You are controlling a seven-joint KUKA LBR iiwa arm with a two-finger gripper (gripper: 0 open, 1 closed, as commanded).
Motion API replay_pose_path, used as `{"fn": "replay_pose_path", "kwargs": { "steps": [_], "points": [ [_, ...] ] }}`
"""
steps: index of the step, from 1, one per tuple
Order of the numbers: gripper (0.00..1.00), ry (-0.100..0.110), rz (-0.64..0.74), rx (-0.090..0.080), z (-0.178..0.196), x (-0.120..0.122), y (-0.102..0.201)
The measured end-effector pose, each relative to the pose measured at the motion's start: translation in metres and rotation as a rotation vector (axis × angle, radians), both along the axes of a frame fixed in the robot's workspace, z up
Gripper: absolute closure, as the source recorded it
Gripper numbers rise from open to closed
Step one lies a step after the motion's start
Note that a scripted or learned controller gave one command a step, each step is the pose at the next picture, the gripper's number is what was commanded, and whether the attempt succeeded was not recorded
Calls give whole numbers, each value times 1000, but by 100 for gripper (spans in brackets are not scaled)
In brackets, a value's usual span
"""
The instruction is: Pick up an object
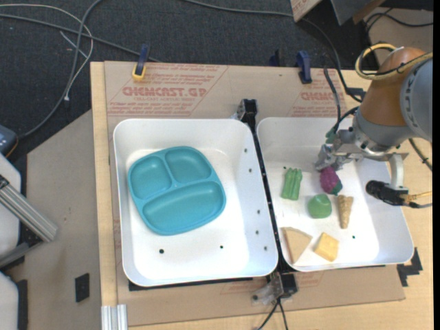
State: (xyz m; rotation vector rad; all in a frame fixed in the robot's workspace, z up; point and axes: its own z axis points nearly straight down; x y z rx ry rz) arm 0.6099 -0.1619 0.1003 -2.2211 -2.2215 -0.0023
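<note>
1. Purple object [331,179], the likely target, lies in the right bin [385,253], toward the bin's far half and nearer its right wall than the divider. The end effector [333,158] sits directly above it, low enough that its tip meets or nearly meets the object's upper end; I cannot tell which.
2. Whether the end effector is released or clenched cannot be told from the camera view: the wrist hides the tip, so no grasp can be claimed.
3. Other loose items share this bin, which judging by the task serves as the picking source: a green ridged piece [292,183] toward the divider, a green round piece [319,205] just beside the purple one, a tan cone [344,210], a tan wedge [297,243] and a yellow block [327,246] by the near edge.
4. Crowding matters: the green round piece lies close enough that a descent might nudge it.
5. Left bin [130,253] carries a teal divided plate [177,189] near its centre, well apart from the action.
</note>
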Motion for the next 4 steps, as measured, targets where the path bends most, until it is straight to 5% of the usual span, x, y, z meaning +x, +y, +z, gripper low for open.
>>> {"fn": "replay_pose_path", "kwargs": {
  "steps": [2,4],
  "points": [
    [100,-7,1,-3,120,6,2],
    [100,-4,1,-2,197,3,8]
  ]
}}
